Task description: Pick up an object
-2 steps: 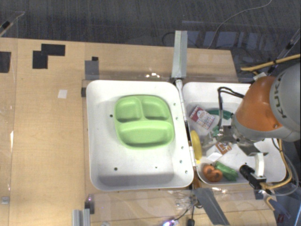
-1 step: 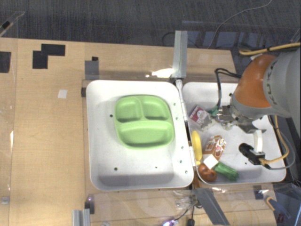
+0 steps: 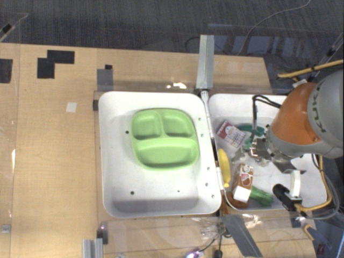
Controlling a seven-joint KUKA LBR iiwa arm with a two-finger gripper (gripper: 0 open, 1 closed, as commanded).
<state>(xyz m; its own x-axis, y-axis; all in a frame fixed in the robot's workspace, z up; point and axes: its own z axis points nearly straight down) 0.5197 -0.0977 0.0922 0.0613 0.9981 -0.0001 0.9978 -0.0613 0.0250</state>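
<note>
On the wooden tabletop point(image 3: 54, 160) the left bin point(image 3: 113, 192) carries a green divided plate point(image 3: 164, 137), lying flat near its middle and well apart from the arm. The right bin point(image 3: 236, 102) holds the clutter: a yellow banana-like piece point(image 3: 224, 167) against its left wall, a red-and-white packet point(image 3: 231, 134) above it, a brown bottle with a white cap point(image 3: 244, 183) and a green item point(image 3: 262, 196) near the front edge. The claw point(image 3: 257, 149) hangs low over this bin, just right of the packet and just above the bottle; whether it is spread or pinching I cannot tell. This looks like the reach-and-descend step, and the next move calls for settling squarely on one piece among close neighbours.
</note>
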